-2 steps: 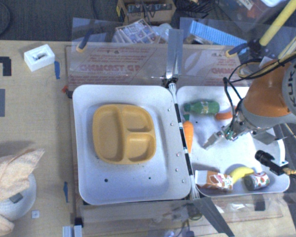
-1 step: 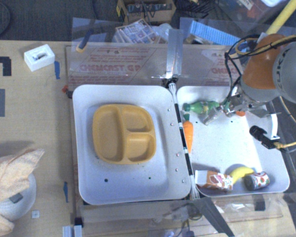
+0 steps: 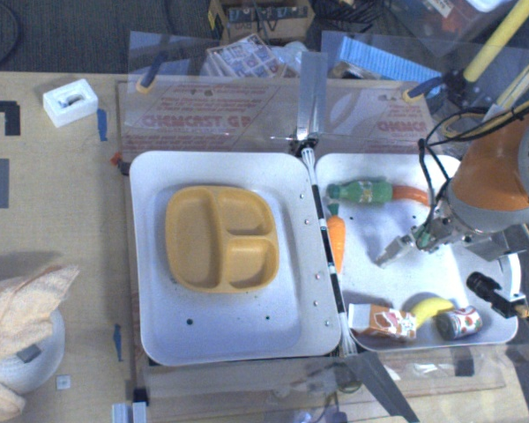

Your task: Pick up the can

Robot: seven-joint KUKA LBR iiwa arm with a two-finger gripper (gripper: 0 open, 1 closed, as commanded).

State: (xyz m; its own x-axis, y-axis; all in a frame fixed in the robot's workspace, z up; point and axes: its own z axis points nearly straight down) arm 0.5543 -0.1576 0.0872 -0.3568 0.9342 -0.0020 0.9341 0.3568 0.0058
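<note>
The can [image 3: 459, 322] is small, silver and red, and lies on its side at the front right corner of the right bin [image 3: 370, 285]. My gripper [image 3: 391, 253] hovers over the middle of that bin, pointing left and down, well apart from the can, which is to its right and nearer the front. Nothing shows held in it. The arm's orange band [image 3: 498, 173] is above the bin's right side.
In the right bin a green bottle [image 3: 361, 191] lies at the back, a carrot [image 3: 336, 239] along the left wall, and a yellow banana [image 3: 428, 307] and a small carton [image 3: 390, 322] just left of the can. The left bin holds a yellow divided tray [image 3: 220, 238].
</note>
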